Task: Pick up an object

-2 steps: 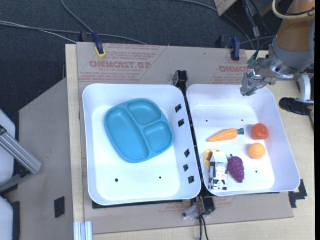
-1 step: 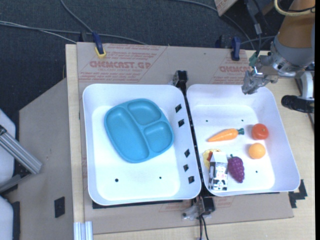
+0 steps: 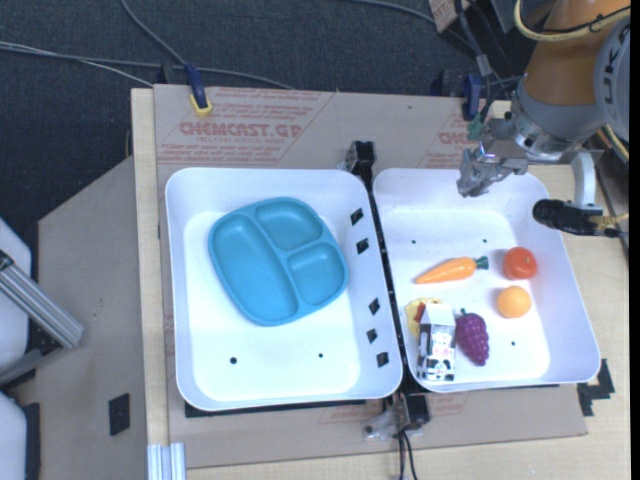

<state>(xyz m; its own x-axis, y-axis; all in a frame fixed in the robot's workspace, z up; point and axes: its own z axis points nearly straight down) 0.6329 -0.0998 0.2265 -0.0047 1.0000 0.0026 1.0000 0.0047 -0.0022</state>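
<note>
Right bin [image 3: 560, 363] held five items, all in its near half. Toy carrot [image 3: 450, 269] lay roughly mid-bin, green end toward a small tomato [image 3: 519, 263] just beside it. Orange [image 3: 514, 301] sat just below the tomato. Purple grape bunch [image 3: 472, 336] lay touching a small black-and-white carton [image 3: 436, 345], which rested partly over a yellow item [image 3: 419, 309], too hidden to name. Gripper [image 3: 481, 180] hung over the bin's far edge, well apart from all items; could not tell how wide the jaws stood, nothing seen between them. Left bin [image 3: 190, 268] held a blue three-compartment plate [image 3: 277, 259], its compartments bare. Both bins sat side by side on cardboard [image 3: 300, 118] on the bench.
</note>
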